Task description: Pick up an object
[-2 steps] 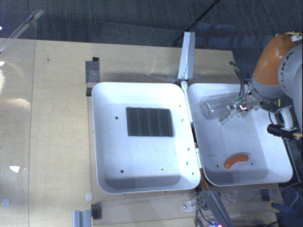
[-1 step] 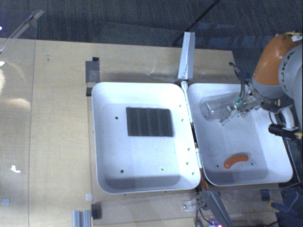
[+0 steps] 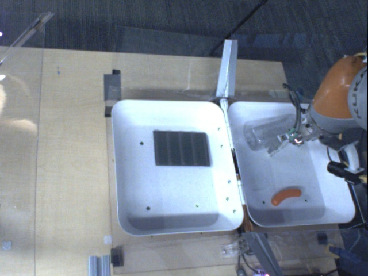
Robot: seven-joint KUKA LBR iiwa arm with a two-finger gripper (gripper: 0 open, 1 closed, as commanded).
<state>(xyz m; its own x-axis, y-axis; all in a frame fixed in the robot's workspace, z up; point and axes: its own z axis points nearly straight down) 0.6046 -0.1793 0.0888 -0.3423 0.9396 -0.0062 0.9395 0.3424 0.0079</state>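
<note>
Two white bins. Nearest: orange sausage-shaped item (image 3: 286,196), loose at front of right bin (image 3: 345,214), well apart from gripper. Further back: dark ribbed pad (image 3: 181,148) flat in left bin (image 3: 132,223). Then clear cup (image 3: 264,134) on its side, gripper (image 3: 289,138) low at its right end, probably lined up for a rim grab. Open or closed: cannot tell. Actual hold unconfirmed.
</note>
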